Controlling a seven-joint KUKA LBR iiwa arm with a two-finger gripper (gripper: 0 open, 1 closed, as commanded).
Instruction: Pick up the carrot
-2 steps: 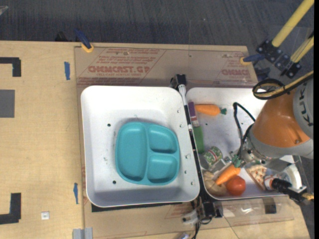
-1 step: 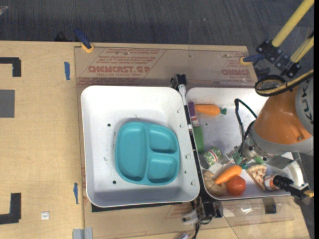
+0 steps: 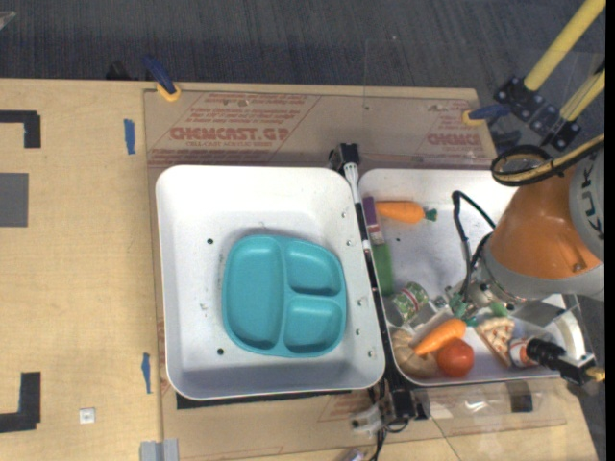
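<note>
Arm over the right bin; carrots in that bin.

The gripper [image 3: 473, 301] sits low in the right bin [image 3: 423, 248], its opening not discernible. One carrot [image 3: 440, 336] lies near the bin's front edge, touching a tomato [image 3: 455, 357]. A second carrot [image 3: 401, 212] lies near the back edge. The left bin [image 3: 183, 257] carries a teal divided plate [image 3: 285, 295].
</note>
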